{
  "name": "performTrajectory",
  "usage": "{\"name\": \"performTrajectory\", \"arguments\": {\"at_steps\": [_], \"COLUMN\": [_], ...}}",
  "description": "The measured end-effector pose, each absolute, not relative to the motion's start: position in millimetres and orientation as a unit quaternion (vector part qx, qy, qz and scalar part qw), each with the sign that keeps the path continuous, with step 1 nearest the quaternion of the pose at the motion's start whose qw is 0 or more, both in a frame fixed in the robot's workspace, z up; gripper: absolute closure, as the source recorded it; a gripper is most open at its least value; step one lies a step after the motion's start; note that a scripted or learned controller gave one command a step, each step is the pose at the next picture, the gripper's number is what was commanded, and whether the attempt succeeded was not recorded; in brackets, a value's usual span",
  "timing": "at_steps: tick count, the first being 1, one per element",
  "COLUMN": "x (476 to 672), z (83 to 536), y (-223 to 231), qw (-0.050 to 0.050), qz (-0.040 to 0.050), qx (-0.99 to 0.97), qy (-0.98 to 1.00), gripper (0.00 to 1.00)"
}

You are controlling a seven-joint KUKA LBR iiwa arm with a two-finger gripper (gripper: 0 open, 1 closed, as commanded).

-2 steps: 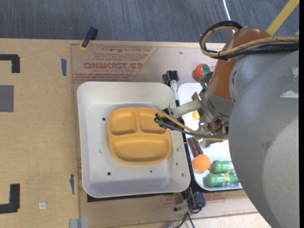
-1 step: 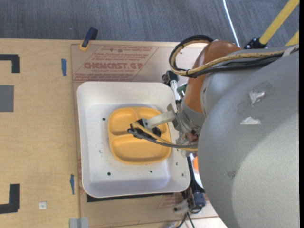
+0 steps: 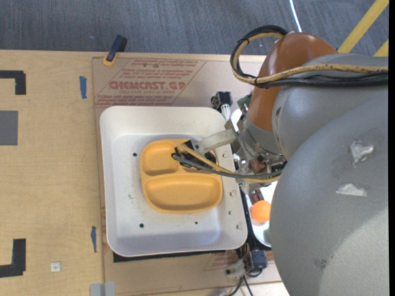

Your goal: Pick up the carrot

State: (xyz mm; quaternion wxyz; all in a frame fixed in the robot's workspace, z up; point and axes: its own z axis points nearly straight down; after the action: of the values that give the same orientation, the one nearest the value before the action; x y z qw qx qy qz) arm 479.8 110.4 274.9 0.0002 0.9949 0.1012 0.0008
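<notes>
Grey casing of the arm (image 3: 333, 184) fills the right foreground, with its orange band (image 3: 290, 60) above it and a loop of black cable (image 3: 259, 39) arching over the band. From there the wrist reaches leftward, and the gripper (image 3: 185, 157) sits low over the upper half of a yellow divided tray (image 3: 182, 193), near the ridge between its two compartments. It shows as a dark, cluttered shape with a yellow cable running across it; whether it is wide or narrow cannot be told, and nothing can be seen held in it.

An orange, rounded thing (image 3: 260, 211), smooth and bright, shows in the narrow gap between the arm and the right rim of the left white bin (image 3: 123, 165). Only a small part of it shows, so I cannot say for certain that it is the carrot. It lies well apart from the gripper, to the right and below it in the view, with the arm's bulk covering most of what surrounds it.

The yellow tray lies flat in the middle of the left bin. That bin rests on a cardboard sheet (image 3: 148, 82) with red lettering, laid on the wooden bench (image 3: 43, 165). A small clamp (image 3: 115, 48) with an orange end sits at the sheet's upper left corner, and a strip of blue tape (image 3: 83, 86) lies just beside its left edge.
</notes>
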Motion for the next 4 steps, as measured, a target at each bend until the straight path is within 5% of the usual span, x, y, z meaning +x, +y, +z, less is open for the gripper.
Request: {"name": "performTrajectory", "arguments": {"at_steps": [1, 2, 4], "x": [479.1, 479.3, 480.6], "z": [216, 216, 87], "y": [173, 172, 213], "qw": [0.0, 0.0, 0.0], "qz": [-0.0007, -0.0002, 0.0012], "qx": [0.995, 0.995, 0.982], "qy": [0.103, 0.103, 0.187], "gripper": [1.0, 0.0, 0.0]}}
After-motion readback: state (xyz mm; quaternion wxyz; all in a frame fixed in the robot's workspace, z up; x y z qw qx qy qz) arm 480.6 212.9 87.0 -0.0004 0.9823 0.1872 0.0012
